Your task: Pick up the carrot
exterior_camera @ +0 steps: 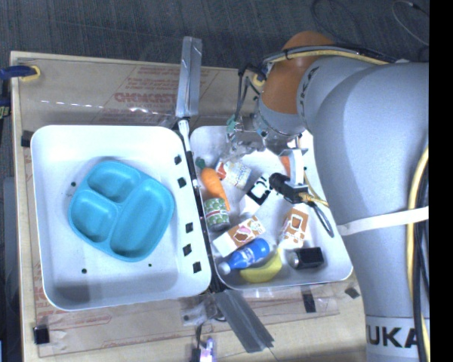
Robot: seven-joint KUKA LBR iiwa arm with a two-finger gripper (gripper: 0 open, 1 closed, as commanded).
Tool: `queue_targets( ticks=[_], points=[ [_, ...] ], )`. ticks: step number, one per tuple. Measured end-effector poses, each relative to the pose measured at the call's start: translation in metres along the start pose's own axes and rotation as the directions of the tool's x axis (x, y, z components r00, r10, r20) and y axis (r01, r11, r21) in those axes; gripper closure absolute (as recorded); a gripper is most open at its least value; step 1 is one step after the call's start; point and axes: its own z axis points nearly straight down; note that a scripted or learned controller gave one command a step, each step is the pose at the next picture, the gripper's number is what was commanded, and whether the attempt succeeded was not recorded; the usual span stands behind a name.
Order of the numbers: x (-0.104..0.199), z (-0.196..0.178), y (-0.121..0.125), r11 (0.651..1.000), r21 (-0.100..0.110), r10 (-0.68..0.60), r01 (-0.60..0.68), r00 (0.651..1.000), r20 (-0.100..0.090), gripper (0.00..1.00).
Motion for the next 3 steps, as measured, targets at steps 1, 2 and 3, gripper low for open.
queue_targets(
  ticks=[1,2,3],
  points=[
    [-0.049,0.008,-0.004,0.999,0.008,0.035,-0.035,0.999,-0.002,1.00],
    [-0.048,0.008,-0.003,0.999,0.008,0.034,-0.034,0.999,-0.002,0.00],
    [0.032,0.004,-0.040,0.989,-0.016,0.144,-0.144,0.990,0.009,0.00]
  ],
)
